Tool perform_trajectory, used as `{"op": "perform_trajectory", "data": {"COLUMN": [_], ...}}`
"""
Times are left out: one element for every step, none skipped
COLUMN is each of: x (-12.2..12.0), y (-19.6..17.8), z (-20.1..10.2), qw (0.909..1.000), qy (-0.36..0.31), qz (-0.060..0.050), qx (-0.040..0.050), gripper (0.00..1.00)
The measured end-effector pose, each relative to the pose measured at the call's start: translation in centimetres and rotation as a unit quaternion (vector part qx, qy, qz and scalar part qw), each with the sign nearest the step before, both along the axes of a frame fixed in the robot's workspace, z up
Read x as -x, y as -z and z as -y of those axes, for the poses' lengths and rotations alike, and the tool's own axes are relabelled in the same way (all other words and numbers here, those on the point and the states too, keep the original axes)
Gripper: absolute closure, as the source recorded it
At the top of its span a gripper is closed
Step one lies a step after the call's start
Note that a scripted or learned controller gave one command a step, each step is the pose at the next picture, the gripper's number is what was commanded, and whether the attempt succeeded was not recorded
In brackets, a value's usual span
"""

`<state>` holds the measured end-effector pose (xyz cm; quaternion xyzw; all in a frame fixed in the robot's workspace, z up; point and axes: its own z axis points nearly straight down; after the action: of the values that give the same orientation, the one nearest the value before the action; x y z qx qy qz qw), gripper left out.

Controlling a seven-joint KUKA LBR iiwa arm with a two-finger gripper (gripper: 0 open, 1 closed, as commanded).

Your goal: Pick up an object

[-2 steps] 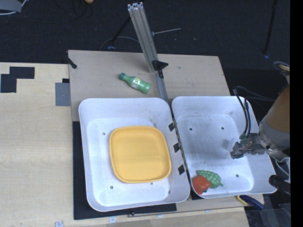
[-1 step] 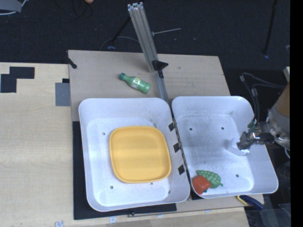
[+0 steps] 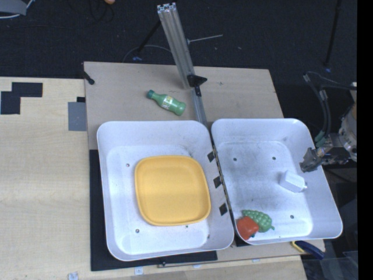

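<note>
A yellow square plate (image 3: 172, 189) lies flat in the left bin (image 3: 111, 156). In the right bin (image 3: 262, 133) a small white block (image 3: 293, 182) rests near the right wall, and a red and green toy fruit (image 3: 252, 223) sits at the front left corner. My gripper (image 3: 310, 160) hangs at the right bin's right rim, just above and to the right of the white block. It is dark and small against the rim.
A green bottle (image 3: 166, 102) lies on its side on the bench behind the left bin. A slanted aluminium post (image 3: 180, 45) rises behind the bins. Black clips (image 3: 215, 179) join the two bins along the middle divide.
</note>
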<state>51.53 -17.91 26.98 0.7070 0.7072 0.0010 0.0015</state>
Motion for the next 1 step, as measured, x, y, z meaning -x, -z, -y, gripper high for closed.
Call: {"op": "perform_trajectory", "data": {"x": [-0.46], "y": [0.98], "z": [-6.02], "qw": [1.0], "qy": [-0.002], "qz": [-0.002], "qx": [-0.0009], "gripper": [1.0]}}
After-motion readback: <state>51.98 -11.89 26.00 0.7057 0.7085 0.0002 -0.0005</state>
